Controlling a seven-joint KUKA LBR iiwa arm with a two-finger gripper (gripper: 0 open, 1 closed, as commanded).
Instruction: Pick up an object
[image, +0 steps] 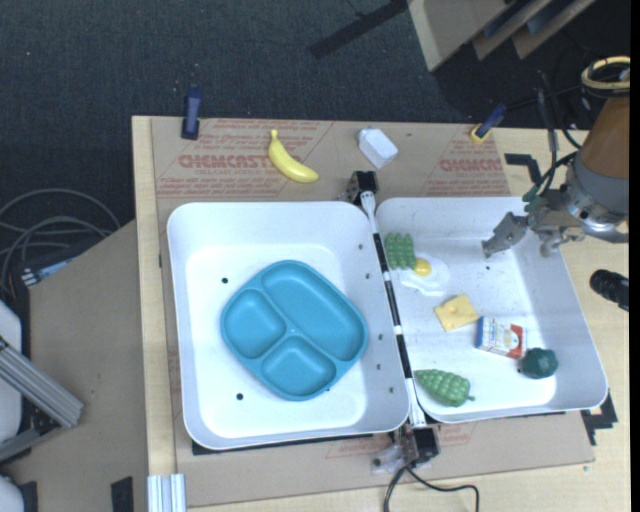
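The left bin holds a blue divided plate, lying flat near its middle. Above that bin, on the cardboard sheet, lies a yellow banana, and further right a small white block. The right bin carries the loose objects: a green ridged piece against its left wall, a white and yellow fried-egg toy just below it, a yellow wedge near the middle, a small white carton to its right, a bumpy green piece at the lower edge and a dark green ball at the lower right. The arm enters from the upper right of the frame, wrist bent downward, and the gripper hangs over the bin's upper right part, its fingers spread with nothing between them, well apart from the objects
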